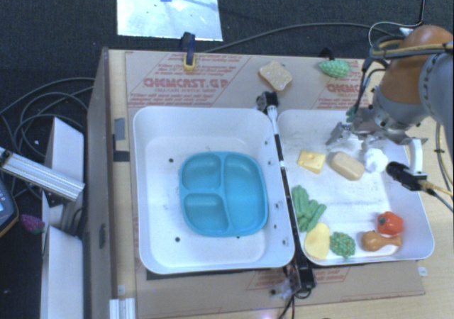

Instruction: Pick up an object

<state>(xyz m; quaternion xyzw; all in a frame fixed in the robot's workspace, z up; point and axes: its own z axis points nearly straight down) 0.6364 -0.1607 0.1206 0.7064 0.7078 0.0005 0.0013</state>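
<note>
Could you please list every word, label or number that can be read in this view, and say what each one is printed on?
"CHEMCAST GP", in red, on the brown board under the two white bins, above the left bin.
A second red print of the same kind on that board near the green toy, partly covered by the arm and not readable in full.
Smaller red lines beneath both prints: too small to read.

Camera view: single fixed camera, mounted above the surface (213, 80), looking down at a slant. Medium distance; frames the left bin (152, 169) and right bin (418, 229) whole. Arm (415, 73) enters at the right edge.
</note>
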